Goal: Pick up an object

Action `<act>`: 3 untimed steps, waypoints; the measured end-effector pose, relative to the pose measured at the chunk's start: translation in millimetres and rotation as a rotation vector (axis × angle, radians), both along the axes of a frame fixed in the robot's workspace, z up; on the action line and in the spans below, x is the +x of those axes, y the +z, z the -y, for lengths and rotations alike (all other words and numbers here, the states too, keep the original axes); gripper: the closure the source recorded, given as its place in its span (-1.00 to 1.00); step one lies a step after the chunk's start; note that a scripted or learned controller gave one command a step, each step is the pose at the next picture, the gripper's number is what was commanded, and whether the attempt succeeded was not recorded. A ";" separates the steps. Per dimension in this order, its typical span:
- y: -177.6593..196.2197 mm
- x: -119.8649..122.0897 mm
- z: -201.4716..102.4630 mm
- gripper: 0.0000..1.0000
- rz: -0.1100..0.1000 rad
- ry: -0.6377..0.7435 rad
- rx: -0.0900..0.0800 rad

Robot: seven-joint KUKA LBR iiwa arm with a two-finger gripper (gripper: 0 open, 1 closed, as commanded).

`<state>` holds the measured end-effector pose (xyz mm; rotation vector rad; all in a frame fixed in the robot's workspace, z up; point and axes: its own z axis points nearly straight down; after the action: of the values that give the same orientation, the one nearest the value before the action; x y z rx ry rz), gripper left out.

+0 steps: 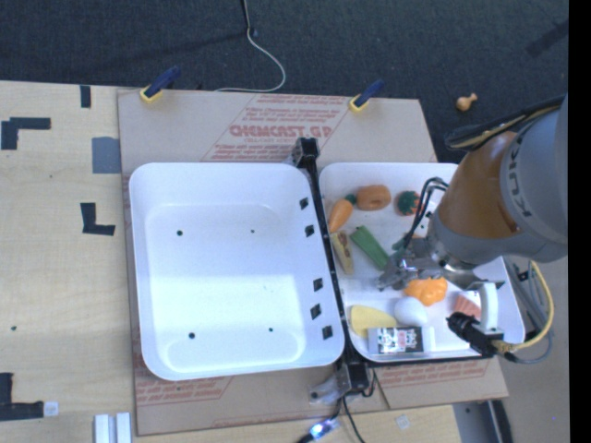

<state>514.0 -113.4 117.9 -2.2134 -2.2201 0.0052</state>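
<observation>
The right bin (388, 171) holds several small items. An orange piece (426, 291) lies just right of my gripper (397, 276), which hangs low over the bin's middle. Below the gripper rest a white egg shape (411, 311) and a yellow wedge (368, 319). A green stick (370, 245) lies up and left of the gripper. Near the far wall sit a carrot (340, 214), an orange lump (373, 197) and a small dark green item (406, 201). A black-and-white box (397, 341) lies at the near wall. Nothing shows between the fingers.
The left bin (148, 247) stands beside the right one, a black divider (319, 247) between them. A yellowish strip (344, 254) lies along the right bin's left wall. A salmon piece (467, 305) sits under the arm's cables. The arm's body covers the bin's right side.
</observation>
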 end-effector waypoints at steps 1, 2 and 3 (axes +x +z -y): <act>-30.8 75.7 -18.5 1.00 0.011 0.002 -0.003; -32.1 133.9 -17.6 1.00 0.012 0.000 -0.004; -16.2 153.0 -6.3 1.00 0.008 0.000 -0.003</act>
<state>667.0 -107.1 101.7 -2.2192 -2.2249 -0.0004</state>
